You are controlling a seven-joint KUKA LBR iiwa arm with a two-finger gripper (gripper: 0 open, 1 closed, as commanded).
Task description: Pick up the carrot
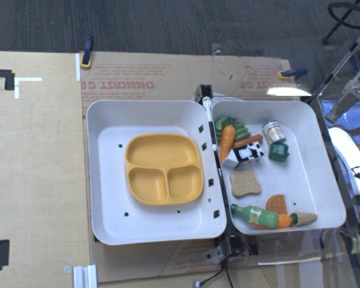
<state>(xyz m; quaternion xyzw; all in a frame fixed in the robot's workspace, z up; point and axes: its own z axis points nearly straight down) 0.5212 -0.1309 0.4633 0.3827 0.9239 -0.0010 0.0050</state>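
Two shallow white bins sit side by side on the worktop [36, 161], over a sheet of printed cardboard [126, 80]. The left bin [105, 179] holds a yellow three-compartment plate [164, 168] lying flat near its middle.

The right bin [315, 173] holds the toy food. The carrot [227, 140] lies at the upper left of this bin, close to the dividing wall, its tip pointing down and its top against some leafy greens [231, 126]. Just beside it to the lower right is a black-and-white carton [248, 153]. Right of that stand a small tin can [273, 131] and a dark green pepper [279, 152]. A slice of bread [246, 183] lies in the middle. Along the lower edge are a green bottle [255, 215], a waffle [276, 204] and an ice-cream cone [303, 218].

Whether the pincer is open or closed cannot be told from this view.
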